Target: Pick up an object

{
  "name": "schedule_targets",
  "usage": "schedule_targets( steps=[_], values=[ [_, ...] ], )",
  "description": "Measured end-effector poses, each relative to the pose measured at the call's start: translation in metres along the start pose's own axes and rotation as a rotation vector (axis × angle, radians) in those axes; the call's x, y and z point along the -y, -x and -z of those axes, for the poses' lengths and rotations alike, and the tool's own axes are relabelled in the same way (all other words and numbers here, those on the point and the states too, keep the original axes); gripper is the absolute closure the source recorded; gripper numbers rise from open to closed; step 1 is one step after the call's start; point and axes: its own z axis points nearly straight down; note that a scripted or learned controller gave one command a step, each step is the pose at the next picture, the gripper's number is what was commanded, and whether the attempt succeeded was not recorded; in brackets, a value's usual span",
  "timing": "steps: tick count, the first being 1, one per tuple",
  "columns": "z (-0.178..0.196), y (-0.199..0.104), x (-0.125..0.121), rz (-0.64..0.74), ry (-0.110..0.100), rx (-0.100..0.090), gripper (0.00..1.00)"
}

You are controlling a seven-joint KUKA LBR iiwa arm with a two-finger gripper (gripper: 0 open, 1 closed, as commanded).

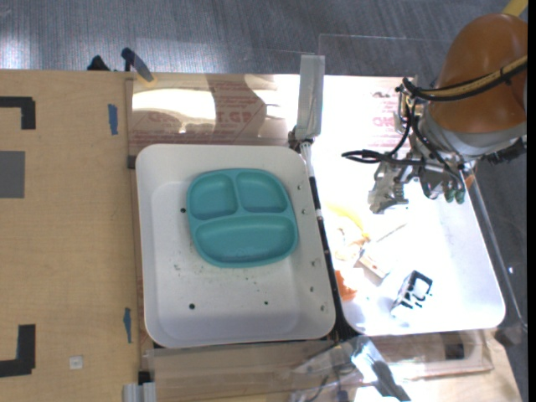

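My gripper [387, 194] hangs over the upper middle of the right bin [469, 258], under the orange-banded wrist [481, 74]. Below and left of it lie small items: a yellow scrap [343, 216], an orange piece [358, 242] and a tan wooden block [372, 265]. A black-and-white clip-like object [412, 290] lies near the bin's front. A red-orange piece [344, 285] sits against the bin's left wall. Glare washes out the bin floor, and nothing is visibly held.
The left bin [159, 249] holds a teal divided plate [242, 216]. A brown cardboard sheet [63, 224] covers the bench to the left. A grey upright bar [311, 103] stands at the back between the bins. Cables [368, 155] dangle near the wrist.
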Motion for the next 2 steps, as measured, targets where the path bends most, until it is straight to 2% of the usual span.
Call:
schedule_targets(
  steps=[1, 2],
  values=[
    [0.009, -0.074, 0.023, 0.240, -0.001, -0.010, 1.00],
    [0.020, -0.052, 0.073, 0.815, 0.002, -0.006, 1.00]
  ],
)
